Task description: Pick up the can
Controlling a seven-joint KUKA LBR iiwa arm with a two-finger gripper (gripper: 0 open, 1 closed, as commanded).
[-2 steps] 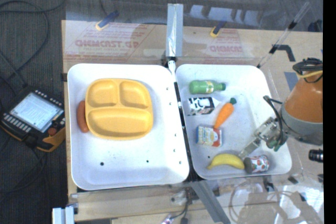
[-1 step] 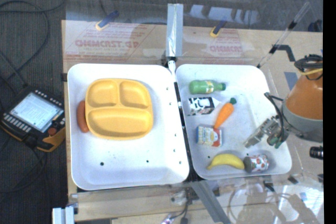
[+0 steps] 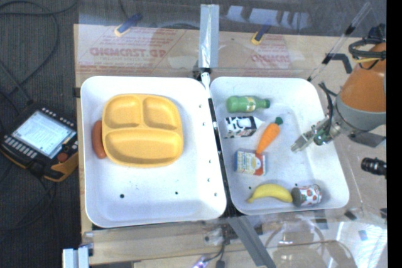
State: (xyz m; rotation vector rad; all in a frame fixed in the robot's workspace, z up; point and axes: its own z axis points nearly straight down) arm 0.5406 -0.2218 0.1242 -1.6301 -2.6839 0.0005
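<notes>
Two white bins are sitting on the counter; the tool (image 3: 304,140), its grip unreadable, is needing to descend squarely over the can (image 3: 308,194).

The grey arm (image 3: 359,107) is reaching in from the right, its orange band showing above the wrist, and its gripper (image 3: 304,141) is pointing leftward and downward at a slant.

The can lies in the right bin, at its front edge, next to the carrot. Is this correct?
Not quite. In the camera view the can does lie in the right bin, at its front edge, but next to the banana. The carrot is farther back, near the bin's middle.
</notes>
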